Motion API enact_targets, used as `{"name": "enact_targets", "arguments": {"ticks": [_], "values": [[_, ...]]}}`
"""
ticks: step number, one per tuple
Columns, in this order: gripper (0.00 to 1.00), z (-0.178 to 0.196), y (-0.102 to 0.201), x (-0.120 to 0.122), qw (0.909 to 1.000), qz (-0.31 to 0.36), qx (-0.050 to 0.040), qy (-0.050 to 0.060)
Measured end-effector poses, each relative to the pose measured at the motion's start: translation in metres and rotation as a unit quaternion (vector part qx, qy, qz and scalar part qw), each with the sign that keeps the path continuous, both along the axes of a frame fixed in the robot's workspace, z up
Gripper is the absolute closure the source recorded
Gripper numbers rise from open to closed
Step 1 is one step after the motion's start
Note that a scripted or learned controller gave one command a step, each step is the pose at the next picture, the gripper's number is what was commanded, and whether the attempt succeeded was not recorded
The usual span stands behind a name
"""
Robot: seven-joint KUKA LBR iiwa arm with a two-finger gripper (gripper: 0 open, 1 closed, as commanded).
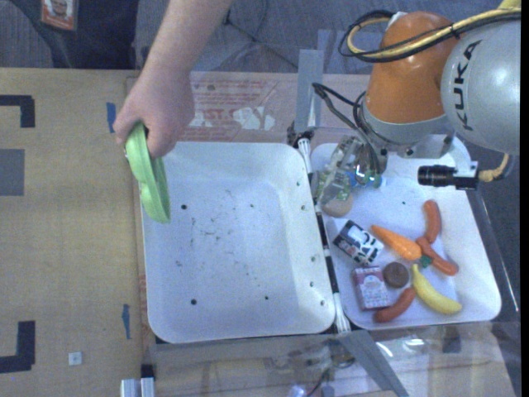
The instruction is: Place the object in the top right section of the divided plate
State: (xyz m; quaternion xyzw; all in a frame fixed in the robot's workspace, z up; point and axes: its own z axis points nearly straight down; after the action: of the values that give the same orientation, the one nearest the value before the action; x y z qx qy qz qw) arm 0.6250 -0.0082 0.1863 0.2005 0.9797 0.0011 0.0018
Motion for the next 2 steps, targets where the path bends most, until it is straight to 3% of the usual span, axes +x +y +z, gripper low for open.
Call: {"name": "enact_targets", "arguments": {"ticks": [1, 2], "values": [[1.00, 0.130, -0.007, -0.017, 0.9777, 0.210, -0.0014, -0.003], [1.00, 0.048, 0.029, -0.035, 0.9403, 0.340, -0.0009, -0.001]]}}
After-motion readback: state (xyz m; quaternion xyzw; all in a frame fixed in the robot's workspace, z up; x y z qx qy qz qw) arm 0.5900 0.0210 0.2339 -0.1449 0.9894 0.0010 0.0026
